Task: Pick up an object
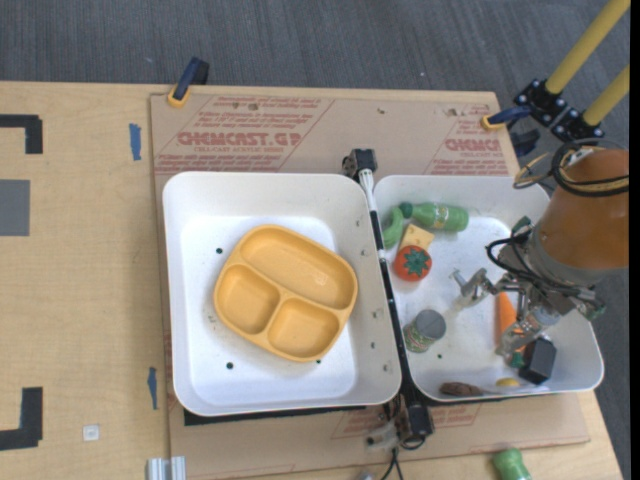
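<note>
Gripper low in the right bin — fingers spread, nothing between them — just above the can, carrot beside.

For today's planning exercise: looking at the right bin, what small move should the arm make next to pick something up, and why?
Probably a short drop straight down. The tool hangs over the right bin, about above the carrot, which lies apart from the tomato and can. Whether it touches the carrot is unclear, so go slowly.

orange-banded arm, black cabling
</note>
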